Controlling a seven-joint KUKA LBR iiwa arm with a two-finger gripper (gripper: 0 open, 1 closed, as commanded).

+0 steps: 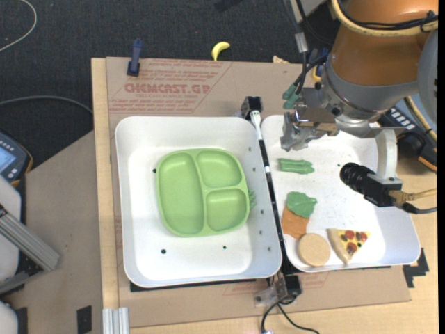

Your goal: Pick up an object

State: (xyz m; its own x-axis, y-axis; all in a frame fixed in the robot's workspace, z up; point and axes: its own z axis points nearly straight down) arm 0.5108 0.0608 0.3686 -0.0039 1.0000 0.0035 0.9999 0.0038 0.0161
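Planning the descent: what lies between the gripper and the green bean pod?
Nothing. In the camera view, bare white bin floor separates the gripper from the green bean pod just below it.

Cardboard sheet (174,82) covers the desk, red "CHEMCAST" print along its far edge. Two white bins sit on it side by side: left bin (132,186), right bin (400,232), inner rims touching along a black strip (268,179). There is a black clamp (250,106) at the far end of that seam and another clamp (288,284) at the near end, with wire trailing off the near edge. A blue clip (133,58) is on the far-left corner of the cardboard. A yellow banana-shaped piece (220,49) lies just past the far edge, on dark carpet (69,19). A white cable loop (35,18) is on the carpet far left. An aluminium extrusion (28,245) sits off the near-left corner. A device with a blue screen (8,157) is at the left, cut off.
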